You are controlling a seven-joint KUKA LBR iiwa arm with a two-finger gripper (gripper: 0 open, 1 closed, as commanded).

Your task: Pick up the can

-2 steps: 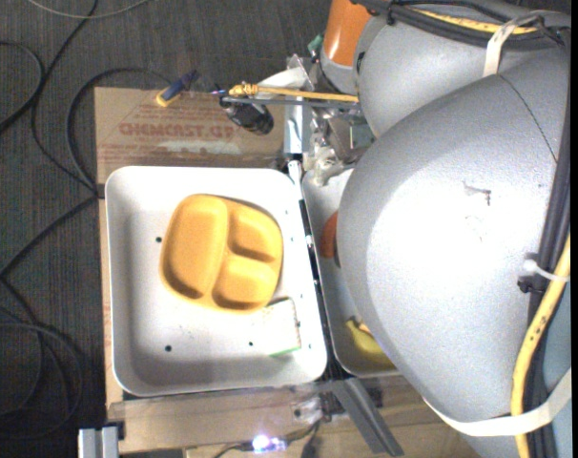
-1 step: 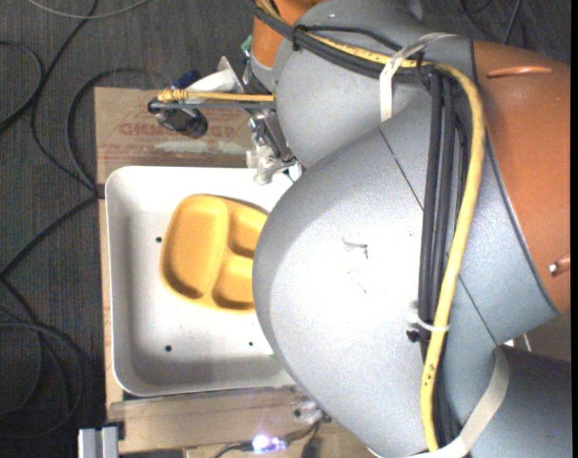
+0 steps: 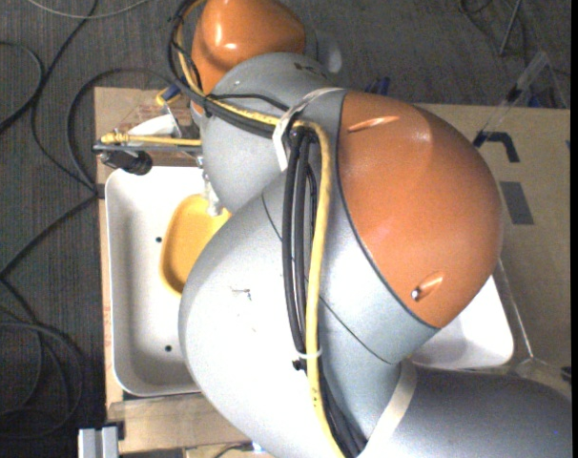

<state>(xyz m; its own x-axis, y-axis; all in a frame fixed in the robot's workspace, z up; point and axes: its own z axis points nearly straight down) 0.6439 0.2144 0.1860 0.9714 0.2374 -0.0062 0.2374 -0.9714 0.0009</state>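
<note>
Arm (image 3: 365,256) dominates the view, grey casing and orange joint covers, black and yellow cables strapped along it. Beneath it, left white bin (image 3: 136,284) with a yellow-orange curved object (image 3: 189,241) lying inside, partly covered by the arm. Corner of the right bin (image 3: 480,342) visible. Gripper state: cannot tell. Can's position: cannot tell, arm blocks most of both bins.
</note>
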